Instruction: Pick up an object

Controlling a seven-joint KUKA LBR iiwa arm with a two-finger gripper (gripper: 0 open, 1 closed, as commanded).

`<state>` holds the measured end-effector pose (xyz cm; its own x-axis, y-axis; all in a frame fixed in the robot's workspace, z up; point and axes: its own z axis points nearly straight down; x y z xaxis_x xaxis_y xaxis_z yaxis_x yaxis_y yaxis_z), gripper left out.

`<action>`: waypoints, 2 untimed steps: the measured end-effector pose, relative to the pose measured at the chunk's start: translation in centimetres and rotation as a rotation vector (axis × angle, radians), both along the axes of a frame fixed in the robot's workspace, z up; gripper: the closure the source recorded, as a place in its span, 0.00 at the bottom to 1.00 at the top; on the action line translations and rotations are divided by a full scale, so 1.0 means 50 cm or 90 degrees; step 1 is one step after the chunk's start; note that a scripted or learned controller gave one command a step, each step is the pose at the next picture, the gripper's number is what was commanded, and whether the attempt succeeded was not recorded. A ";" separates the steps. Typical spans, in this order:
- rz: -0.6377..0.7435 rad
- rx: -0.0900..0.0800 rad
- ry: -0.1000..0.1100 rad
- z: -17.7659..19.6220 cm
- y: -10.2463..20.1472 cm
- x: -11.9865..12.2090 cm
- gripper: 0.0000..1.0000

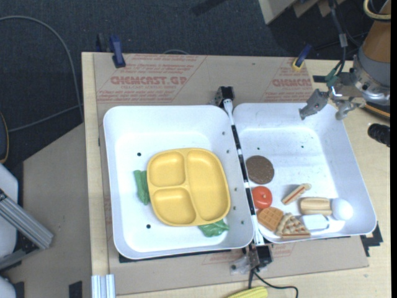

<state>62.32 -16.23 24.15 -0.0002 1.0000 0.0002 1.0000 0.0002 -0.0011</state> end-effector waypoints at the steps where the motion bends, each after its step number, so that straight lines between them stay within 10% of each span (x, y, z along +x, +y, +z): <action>1: 0.000 0.000 0.000 -0.145 0.091 -0.100 0.00; 2: 0.000 0.000 -0.003 -0.309 0.140 -0.120 0.00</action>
<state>56.32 -9.22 8.69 -0.0007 1.0000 0.0002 1.0000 0.0007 0.0031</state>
